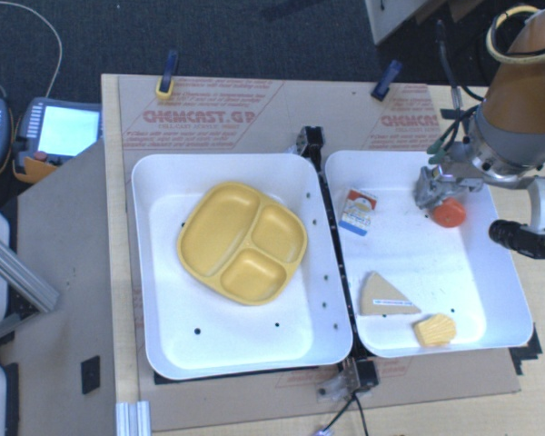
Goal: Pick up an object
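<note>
Two white bins sit side by side on the bench; the right bin [490,271] holds a small carton [357,213], a tan wedge [386,296], a yellow piece [435,330] and a red ball [449,213]. The pincer [433,189] hangs over its far corner, touching or just above the ball; whether it is spread, I cannot tell. The left bin [163,316] holds a yellow divided plate [242,242].

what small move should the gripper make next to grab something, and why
Probably a short drop straight down: the gripper sits in the right white bin, right beside the small round red-orange object, which appears to rest on the bin floor, not visibly gripped.
</note>
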